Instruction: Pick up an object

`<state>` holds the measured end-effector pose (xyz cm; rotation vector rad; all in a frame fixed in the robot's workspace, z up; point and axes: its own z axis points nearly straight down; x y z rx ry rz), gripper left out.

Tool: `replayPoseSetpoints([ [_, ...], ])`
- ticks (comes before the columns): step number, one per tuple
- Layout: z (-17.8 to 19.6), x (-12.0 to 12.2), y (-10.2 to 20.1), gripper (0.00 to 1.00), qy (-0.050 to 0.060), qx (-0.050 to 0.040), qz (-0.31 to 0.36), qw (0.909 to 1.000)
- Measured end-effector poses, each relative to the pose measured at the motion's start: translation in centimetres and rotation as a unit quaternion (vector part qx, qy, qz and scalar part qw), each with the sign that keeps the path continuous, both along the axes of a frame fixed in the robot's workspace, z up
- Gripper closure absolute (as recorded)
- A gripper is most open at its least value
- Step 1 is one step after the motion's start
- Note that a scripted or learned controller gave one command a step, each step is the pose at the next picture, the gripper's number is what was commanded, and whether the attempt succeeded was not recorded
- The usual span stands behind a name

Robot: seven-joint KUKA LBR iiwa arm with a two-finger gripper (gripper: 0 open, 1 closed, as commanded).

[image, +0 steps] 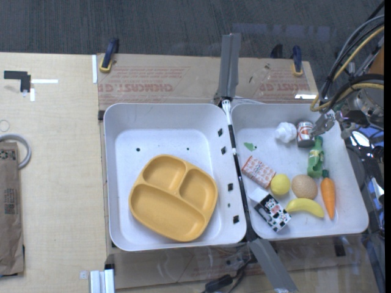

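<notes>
Two white bins sit side by side on the bench, touching along a shared middle edge.

Left bin: holds one yellow plate with three compartments, lying flat toward the bin's near side. Nothing is seen in its compartments.

Right bin: holds the loose items.
- Crumpled white wad, toward the far side.
- Small can, just beside the wad on its right.
- Green bottle, near the right wall, lying lengthwise.
- Carrot, just below the bottle along the right wall, pointed end toward the near edge.
- Brown egg-shaped item, touching or nearly touching the carrot on its left.
- Lemon, just left of the brown item.
- Banana, below the lemon and brown item.
- Orange-and-white packet, tilted, near the bin's left wall.
- Black-and-white carton, at the near left corner.
- Small green scrap, alone on the bin floor near the left wall.

The claw is at the right bin's far right corner, just beside the can. Whether it is open or closed cannot be told; no item is seen in its grip.
</notes>
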<state>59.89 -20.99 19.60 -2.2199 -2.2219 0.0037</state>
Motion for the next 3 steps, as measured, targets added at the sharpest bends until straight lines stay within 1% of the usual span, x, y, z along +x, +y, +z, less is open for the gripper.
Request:
replayPoseSetpoints([
  [1,-9.5,-3.7,-0.7,0.0,-0.001,0.0032,0.087,0.9962],
  [2,-10.4,-4.4,0.8,0.0,-0.001,0.0003,0.094,0.9955],
  [3,-7.4,-12.1,-1.2,0.0,-0.001,0.0007,0.226,0.9742],
])
